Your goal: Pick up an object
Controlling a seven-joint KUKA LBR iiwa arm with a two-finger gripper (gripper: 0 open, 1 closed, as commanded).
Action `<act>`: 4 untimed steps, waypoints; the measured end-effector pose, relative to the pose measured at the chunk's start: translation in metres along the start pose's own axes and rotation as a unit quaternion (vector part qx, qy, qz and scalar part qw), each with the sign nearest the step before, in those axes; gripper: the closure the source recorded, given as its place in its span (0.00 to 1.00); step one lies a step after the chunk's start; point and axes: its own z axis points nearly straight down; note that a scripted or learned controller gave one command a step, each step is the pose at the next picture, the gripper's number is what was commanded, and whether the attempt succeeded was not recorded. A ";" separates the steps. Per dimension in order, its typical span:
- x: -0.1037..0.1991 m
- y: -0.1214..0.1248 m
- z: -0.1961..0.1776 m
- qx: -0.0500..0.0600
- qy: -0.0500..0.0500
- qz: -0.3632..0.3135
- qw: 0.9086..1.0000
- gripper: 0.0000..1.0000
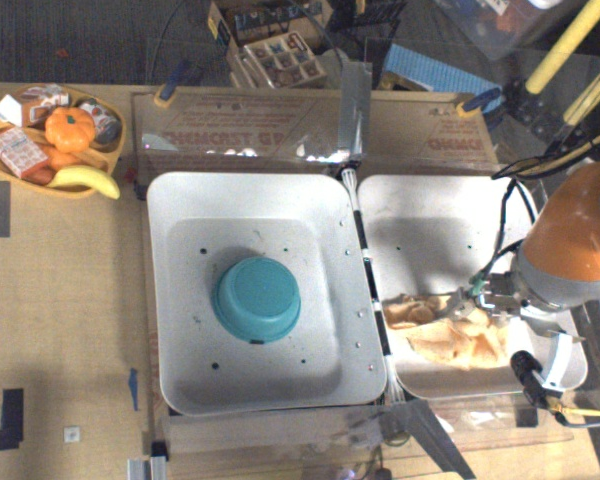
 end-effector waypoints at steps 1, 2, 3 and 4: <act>-0.002 0.000 -0.010 -0.001 0.000 0.003 1.000 1.00; -0.002 0.000 -0.010 -0.001 0.000 0.002 1.000 0.00; -0.005 0.000 -0.019 -0.002 -0.001 0.005 1.000 1.00; -0.005 0.000 -0.019 -0.002 -0.001 0.005 1.000 0.00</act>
